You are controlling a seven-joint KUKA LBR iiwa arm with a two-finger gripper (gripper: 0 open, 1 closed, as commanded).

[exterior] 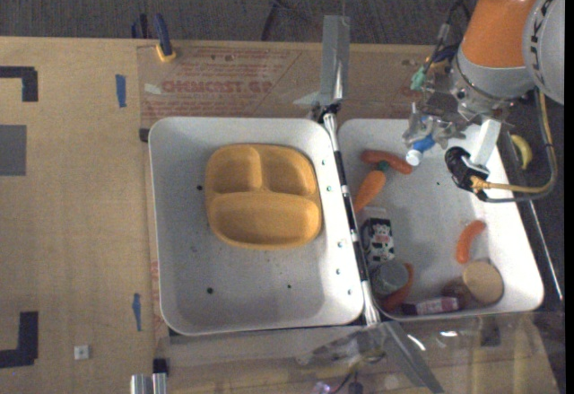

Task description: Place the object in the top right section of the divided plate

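Two white bins (179, 293): tool (420, 139) (grip unclear) hovers near a carrot (369, 188).

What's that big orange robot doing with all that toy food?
The robot arm reaches over the right bin, with its pincer near the bin's top edge, close to a toy carrot and an orange sausage. More toys lie lower in that bin, including a small cow-print carton. In the left bin sits a yellow divided plate, with nothing in its sections yet. Whether the pincer holds anything can't be seen from here.
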